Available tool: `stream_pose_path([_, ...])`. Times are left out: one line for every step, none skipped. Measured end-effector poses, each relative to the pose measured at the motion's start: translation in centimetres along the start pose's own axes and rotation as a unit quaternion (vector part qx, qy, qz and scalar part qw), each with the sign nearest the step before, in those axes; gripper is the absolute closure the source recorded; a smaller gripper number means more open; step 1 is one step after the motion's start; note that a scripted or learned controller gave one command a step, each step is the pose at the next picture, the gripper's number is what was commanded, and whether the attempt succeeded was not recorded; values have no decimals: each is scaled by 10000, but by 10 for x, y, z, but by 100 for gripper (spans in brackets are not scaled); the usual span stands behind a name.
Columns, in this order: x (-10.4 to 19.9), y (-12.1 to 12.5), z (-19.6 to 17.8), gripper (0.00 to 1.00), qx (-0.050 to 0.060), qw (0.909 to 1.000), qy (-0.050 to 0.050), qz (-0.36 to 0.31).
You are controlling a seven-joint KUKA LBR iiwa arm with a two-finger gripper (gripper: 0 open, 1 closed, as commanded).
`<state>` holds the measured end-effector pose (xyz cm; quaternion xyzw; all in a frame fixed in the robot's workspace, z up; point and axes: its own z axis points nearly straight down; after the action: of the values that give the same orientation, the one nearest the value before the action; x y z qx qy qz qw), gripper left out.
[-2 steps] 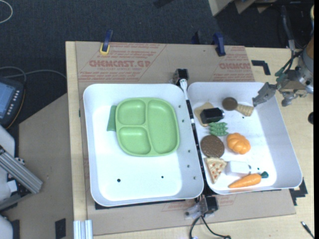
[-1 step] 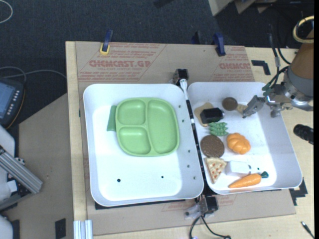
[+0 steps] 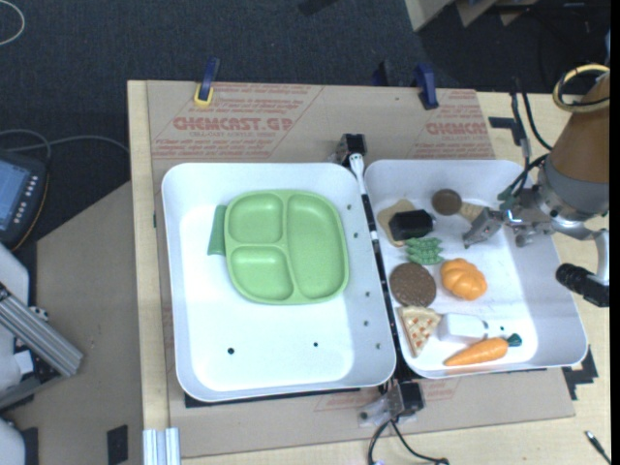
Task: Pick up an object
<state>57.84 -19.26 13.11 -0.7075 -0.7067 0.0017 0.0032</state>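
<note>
A: What are the largest items shown?

B: The left bin (image 3: 194,289) carries a green divided plate (image 3: 287,245) lying flat toward its far side. The right bin (image 3: 552,303) touches it along the middle seam and holds the toy food.

A: And your gripper?

B: My gripper (image 3: 496,220) hangs over the far right part of the right bin, just right of the brown round piece (image 3: 447,201). I cannot tell how it stands, and I see nothing in it.

A: Where are the things to pick?

B: All in the right bin: carrot (image 3: 480,351) at the near edge, brown cookie (image 3: 413,283) by the seam, pizza slice (image 3: 419,328) near of it, orange pastry (image 3: 464,279) mid-bin, black block (image 3: 410,224) far left, green leafy piece (image 3: 424,251) beneath it.
</note>
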Motion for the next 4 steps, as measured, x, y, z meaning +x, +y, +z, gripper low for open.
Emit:
stream_pose_path([1, -1, 50, 0, -3, 10000, 2, -6])
stream_pose_path([0, 1, 35, 100, -41, 10000, -14, -2])
stream_pose_path([-6, -1, -9, 100, -60, 10000, -24, 2])
stream_pose_path([-3, 2, -74, 100, -74, 10000, -26, -11])
